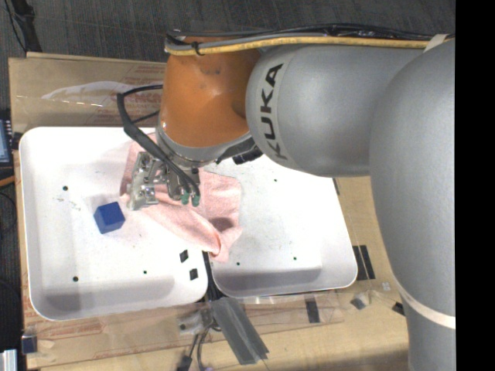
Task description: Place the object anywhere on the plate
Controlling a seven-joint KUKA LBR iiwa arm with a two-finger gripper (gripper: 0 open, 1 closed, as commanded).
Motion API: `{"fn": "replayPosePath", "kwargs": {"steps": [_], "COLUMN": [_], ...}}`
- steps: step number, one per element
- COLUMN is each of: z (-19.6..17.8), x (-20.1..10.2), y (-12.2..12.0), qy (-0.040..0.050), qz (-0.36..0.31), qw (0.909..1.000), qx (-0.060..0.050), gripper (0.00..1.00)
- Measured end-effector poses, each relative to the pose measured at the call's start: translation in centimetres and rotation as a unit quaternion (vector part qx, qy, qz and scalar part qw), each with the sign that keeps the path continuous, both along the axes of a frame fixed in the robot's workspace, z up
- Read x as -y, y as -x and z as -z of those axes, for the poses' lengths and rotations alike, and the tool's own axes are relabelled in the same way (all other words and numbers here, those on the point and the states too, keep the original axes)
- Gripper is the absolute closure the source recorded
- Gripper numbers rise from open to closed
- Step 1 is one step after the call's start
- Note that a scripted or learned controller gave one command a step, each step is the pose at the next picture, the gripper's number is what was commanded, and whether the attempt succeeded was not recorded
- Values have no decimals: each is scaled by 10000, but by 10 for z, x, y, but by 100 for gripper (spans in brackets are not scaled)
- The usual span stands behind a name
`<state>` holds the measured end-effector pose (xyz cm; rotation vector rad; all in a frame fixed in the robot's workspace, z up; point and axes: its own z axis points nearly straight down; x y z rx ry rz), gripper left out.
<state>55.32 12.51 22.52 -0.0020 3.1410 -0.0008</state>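
at the far left of the frame sits the left bin point(46, 230), white and shallow, on a brown bench point(69, 79). in its middle lies a small blue cube point(109, 217), apart from everything else, a little to the left of my gripper point(158, 190). my gripper hangs over the right part of that bin, its metal body and green-tipped parts pointing down toward a pink cloth point(203, 207); i cannot tell from here how it is set or whether it has hold of the cloth. the cloth is crumpled and drapes across the inner rims where the two bins meet, one corner reaching down toward the lower middle of the frame. above it my orange band point(203, 91) fills the upper centre. further right lies the right bin point(302, 230), and my grey arm point(371, 99) covers the right side of the frame.
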Motion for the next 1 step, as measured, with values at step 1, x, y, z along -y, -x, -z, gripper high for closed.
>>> {"fn": "replayPosePath", "kwargs": {"steps": [1], "z": [0], "x": [0], "y": [0], "qy": [0], "qz": [2], "qw": [10000], "qx": [1], "gripper": [0]}}
